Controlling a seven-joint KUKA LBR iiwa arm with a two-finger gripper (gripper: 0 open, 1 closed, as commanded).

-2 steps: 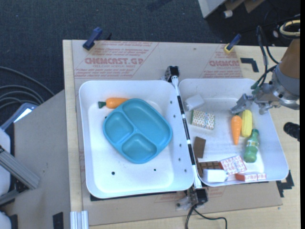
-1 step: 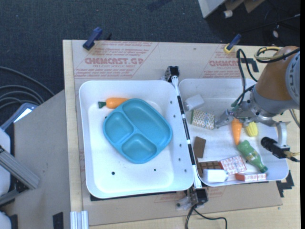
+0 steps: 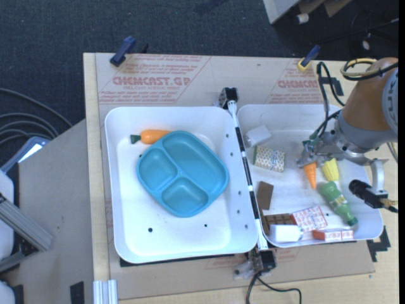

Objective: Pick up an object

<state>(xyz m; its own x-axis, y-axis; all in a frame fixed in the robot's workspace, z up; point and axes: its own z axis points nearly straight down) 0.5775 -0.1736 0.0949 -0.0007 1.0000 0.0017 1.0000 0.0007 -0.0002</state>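
The right bin (image 3: 285, 116) holds several small objects. Among them are a grey block (image 3: 257, 135), a patterned box (image 3: 269, 159), a small orange carrot (image 3: 311, 175), a yellow corn piece (image 3: 330, 168) and a green bottle (image 3: 336, 202). A brown card (image 3: 264, 195), a dark bar (image 3: 279, 221) and red-and-white packets (image 3: 310, 218) lie toward the bin's front. My gripper (image 3: 311, 152) is low in the right bin, just above the top end of the small carrot and beside the corn. The wrist hides part of what lies beneath it.
The left bin (image 3: 120, 189) holds a blue divided plate (image 3: 182, 173) and a larger orange carrot (image 3: 152, 136) at its back edge. A black divider (image 3: 243, 170) runs between the bins. Blue clamps (image 3: 122, 50) sit at the board's back corners.
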